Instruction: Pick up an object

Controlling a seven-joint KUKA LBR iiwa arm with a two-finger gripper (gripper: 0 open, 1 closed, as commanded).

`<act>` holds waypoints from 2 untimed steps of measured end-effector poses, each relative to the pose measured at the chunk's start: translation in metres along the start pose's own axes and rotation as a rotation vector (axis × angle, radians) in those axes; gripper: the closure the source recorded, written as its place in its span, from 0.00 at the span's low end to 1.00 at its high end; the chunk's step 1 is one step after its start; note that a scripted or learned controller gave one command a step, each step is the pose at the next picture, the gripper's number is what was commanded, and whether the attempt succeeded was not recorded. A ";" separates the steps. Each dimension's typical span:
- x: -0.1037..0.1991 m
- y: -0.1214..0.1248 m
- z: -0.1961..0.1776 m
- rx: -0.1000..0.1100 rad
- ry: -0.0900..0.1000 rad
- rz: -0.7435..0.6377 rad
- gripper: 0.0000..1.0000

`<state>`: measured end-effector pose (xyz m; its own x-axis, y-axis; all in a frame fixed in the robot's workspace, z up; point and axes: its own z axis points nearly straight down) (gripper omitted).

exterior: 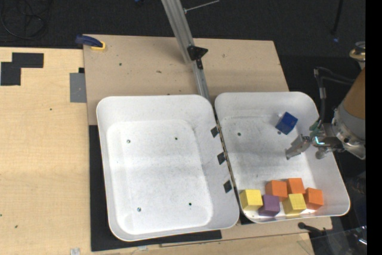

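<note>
Nearest the camera, along the right bin's (340,179) front edge, sat a huddle of blocks: a yellow block (252,197) at the left end, a purple block (270,205) beside it, a second yellow one (293,203), and three orange blocks (314,197) packed behind and to the right. They touched one another, probably because the bin's floor dips toward that edge. Packed so tightly, they left my fingers little room to slip between them.

Farther back, my end effector (305,146) hung over the right side of that bin, with its fingers apart and nothing between them. I judged it was poised there to come down on something, with no grasp made yet.

Beyond it, toward the bin's far right corner, a blue block (287,122) lay alone, tilted, well apart from the huddle. Standing free, it looked the easier pick.

The left bin (119,110) sat alongside, rim to rim.
</note>
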<state>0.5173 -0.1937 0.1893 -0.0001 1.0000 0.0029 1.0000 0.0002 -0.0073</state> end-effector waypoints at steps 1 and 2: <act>-0.001 0.001 -0.002 -0.004 -0.002 0.002 0.00; -0.009 -0.003 0.048 0.001 0.000 0.001 0.00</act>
<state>0.5136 -0.2030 0.1408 0.0008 1.0000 0.0029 1.0000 -0.0008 -0.0082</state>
